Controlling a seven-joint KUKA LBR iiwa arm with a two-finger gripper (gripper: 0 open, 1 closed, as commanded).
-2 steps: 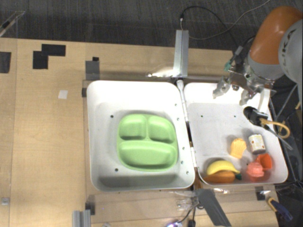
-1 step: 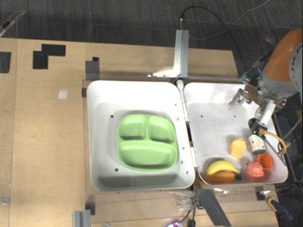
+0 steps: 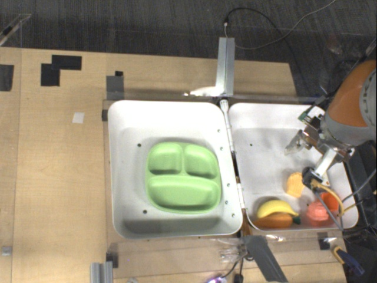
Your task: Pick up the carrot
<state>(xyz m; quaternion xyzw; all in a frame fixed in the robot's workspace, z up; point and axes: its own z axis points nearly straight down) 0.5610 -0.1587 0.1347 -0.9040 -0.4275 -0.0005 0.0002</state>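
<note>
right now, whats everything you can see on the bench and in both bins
bench: 1, pale wood, under both bins
bins: 2, white, side by side on the bench
divided plate: 1, green, middle of the bin on the view's left
banana: 1, yellow, near the front wall of the bin on the view's right
carrot: 1, orange with a green end, against the banana's front side
yellow-orange piece: 1, yellow-orange, same bin, just behind the banana
pink item: 1, pink-red, same bin, front corner on the view's right
orange item: 1, orange, beside the pink item
arm: 1, grey with orange band, entering from the view's right
tool: 1, metal, over that bin, apart from the carrot
</note>
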